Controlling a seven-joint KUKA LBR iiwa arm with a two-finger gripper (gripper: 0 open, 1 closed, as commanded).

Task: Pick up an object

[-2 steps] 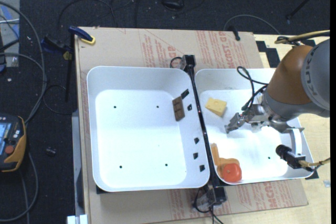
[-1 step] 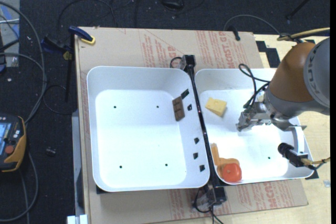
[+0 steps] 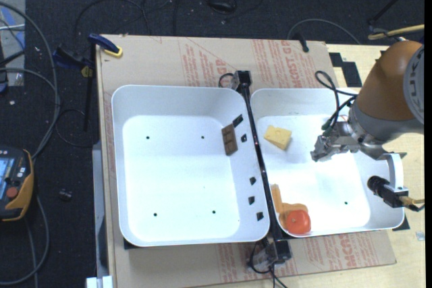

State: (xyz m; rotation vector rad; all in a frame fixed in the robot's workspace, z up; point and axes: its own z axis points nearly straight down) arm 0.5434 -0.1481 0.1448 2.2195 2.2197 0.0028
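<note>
Two white bins (image 3: 128, 101), one yellow block (image 3: 277, 137), one red-orange toy (image 3: 295, 218), gripper (image 3: 321, 151) (grip state unclear)

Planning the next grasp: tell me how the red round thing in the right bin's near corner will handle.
The red round object looks smooth and rounded, so it may roll or slip from the fingers. It sits against the right bin corner wall, which probably crowds the gripper.
</note>
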